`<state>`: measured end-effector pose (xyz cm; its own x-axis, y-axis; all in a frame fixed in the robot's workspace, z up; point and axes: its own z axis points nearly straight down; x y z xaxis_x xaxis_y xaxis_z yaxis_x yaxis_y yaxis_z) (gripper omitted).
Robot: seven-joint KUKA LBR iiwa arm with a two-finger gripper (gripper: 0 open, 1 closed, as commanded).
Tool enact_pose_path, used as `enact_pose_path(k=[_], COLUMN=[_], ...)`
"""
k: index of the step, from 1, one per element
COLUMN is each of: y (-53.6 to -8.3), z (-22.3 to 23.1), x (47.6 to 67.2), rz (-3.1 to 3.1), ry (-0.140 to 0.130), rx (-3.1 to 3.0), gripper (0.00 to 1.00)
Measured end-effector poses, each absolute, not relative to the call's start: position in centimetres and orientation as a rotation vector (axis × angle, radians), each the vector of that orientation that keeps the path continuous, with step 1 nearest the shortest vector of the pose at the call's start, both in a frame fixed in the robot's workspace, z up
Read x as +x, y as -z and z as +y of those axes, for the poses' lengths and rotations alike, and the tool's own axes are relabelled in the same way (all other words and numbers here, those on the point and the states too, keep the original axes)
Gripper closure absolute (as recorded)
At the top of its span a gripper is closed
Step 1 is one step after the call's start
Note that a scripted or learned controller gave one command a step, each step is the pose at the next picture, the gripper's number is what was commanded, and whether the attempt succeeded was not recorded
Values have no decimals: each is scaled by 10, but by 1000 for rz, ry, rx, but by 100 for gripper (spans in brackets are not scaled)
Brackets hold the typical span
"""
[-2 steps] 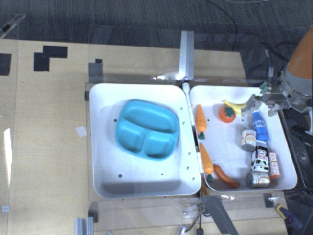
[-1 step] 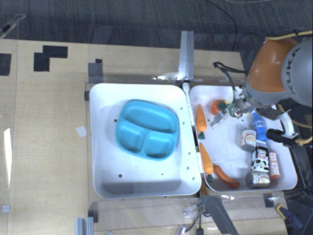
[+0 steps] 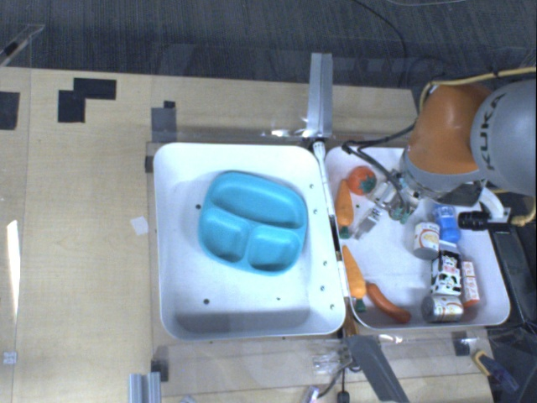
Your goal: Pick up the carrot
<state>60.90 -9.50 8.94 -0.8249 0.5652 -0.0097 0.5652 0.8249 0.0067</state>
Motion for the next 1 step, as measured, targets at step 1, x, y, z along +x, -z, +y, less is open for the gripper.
enact_pose_path(k=[1], y=[-102], z=[-93], x=[612], rz=[2986], ry=[-12], rx=[924], gripper=[100])
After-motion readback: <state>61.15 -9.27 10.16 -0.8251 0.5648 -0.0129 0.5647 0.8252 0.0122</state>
